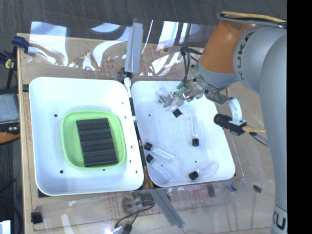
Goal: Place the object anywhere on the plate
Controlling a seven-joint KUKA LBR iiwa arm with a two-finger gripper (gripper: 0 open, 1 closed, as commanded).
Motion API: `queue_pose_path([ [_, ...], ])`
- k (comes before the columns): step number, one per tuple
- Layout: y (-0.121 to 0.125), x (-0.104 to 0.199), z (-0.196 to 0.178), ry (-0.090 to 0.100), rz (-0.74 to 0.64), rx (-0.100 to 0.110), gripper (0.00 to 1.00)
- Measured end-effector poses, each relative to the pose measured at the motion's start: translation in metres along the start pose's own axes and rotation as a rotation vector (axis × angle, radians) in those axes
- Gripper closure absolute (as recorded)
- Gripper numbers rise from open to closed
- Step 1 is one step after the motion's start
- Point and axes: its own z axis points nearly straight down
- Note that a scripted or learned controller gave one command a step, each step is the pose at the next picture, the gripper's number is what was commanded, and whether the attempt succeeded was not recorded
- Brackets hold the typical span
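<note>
Jaws first: you cannot tell from this slanted overhead view how wide they stand, because the gripper [174,97] is small and lost among glints and clear plastic. It sits low over the upper part of the right bin [222,152], reached by the grey arm [263,43] with its orange band [222,45] from the right. Something pale and clear lies right at its tip, possibly one of the vials, but you cannot see whether it is gripped or merely beside the tool. A small black cap [177,113] lies just below the tip on the bin floor.

Look to the left bin [41,130] for the green plate [68,130], which rests near its middle. A dark ridged block [96,141] lies flat on the plate, well inside its rim, its ridges running across it.

The other loose things are all in the right bin. One clear vial [194,126] stands apart near the centre, its black cap [195,142] at the lower end. Two more vials [163,156] lie close together by the bin's lower left corner, near the wall shared with the left bin. A fourth vial [209,168] lies by the lower right corner, with its black cap [193,175] pointing inward. All of these are well apart from the plate.
</note>
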Motion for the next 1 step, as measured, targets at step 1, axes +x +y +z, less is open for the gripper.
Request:
queue_pose_path([
  [1, -0.0236, 0.0582, 0.0086, 0.003, -0.116, 0.003, 1.0],
])
